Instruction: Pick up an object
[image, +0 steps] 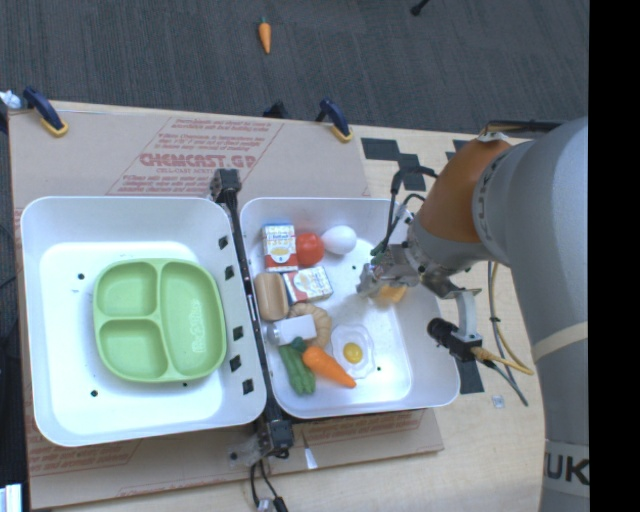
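Nearest the camera, the grey arm fills the right side of the view, its orange band seen just above the wrist. It is reached down into the right bin, where the gripper is lowered over the bin's right half. A small yellowish object is seen at the fingertips, but whether it is clamped between them or merely lies beneath them cannot be told — the wrist hides how the fingers stand.

Toy food is gathered in the left half of that bin. A fried egg lies just below and left of the gripper, with a carrot touching its left edge and a green vegetable beside the carrot. Above these a croissant and a bread roll are placed, with a small carton between roll and gripper. Further back a second carton, a red tomato and a white egg are lined up in a row, each just beside the next.

The left bin is occupied by a green divided plate, set flat near its middle. Both bins are rested on a cardboard sheet — held by blue and yellow clamps at its far edge. A small orange carrot lies on the dark floor beyond.
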